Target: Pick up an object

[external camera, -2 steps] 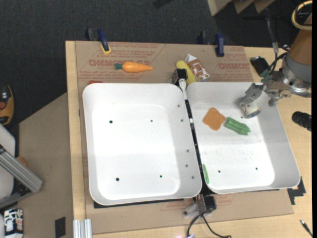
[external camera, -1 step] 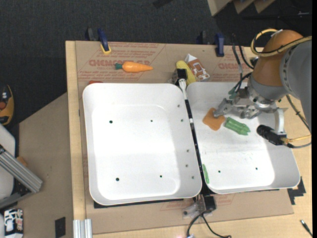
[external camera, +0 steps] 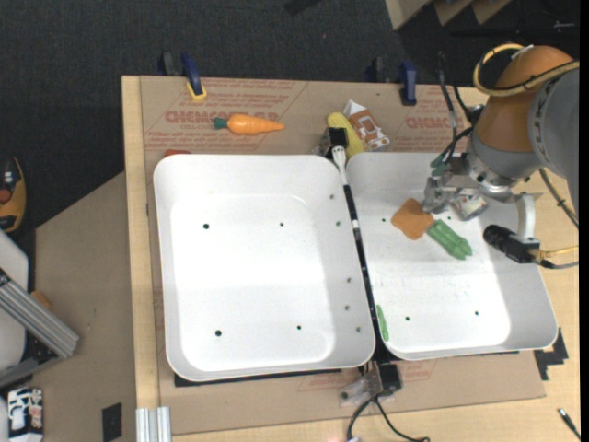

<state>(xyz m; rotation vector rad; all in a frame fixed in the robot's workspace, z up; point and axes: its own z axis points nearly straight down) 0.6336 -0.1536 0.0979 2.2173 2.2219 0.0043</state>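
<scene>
Status: approach stage, pick not complete. I see the arm (external camera: 529,109) reaching in over the right bin (external camera: 460,311), with the end effector (external camera: 448,196) low above the bin's upper half. From this overhead slant I cannot tell whether it is wide or narrow, and nothing is visibly held in it.

Candidate objects: an orange block (external camera: 411,220) and a green piece (external camera: 449,240) both lie on the floor of the right bin, close together and just below-left of the end effector. The orange block is the nearer of the two and appears almost under the tool; whether there is contact I cannot confirm. I judge it the likely target.

Other items: the left bin (external camera: 248,265) carries no candidate. A carrot (external camera: 250,125) and a small yellow-and-red cluster (external camera: 354,132) rest on the table beyond the bins, well apart from the tool.

Remaining, in my judgement: final alignment over the chosen object, closure on it, and a lift clear of the bin floor. No part of the lift is evidenced yet.
</scene>
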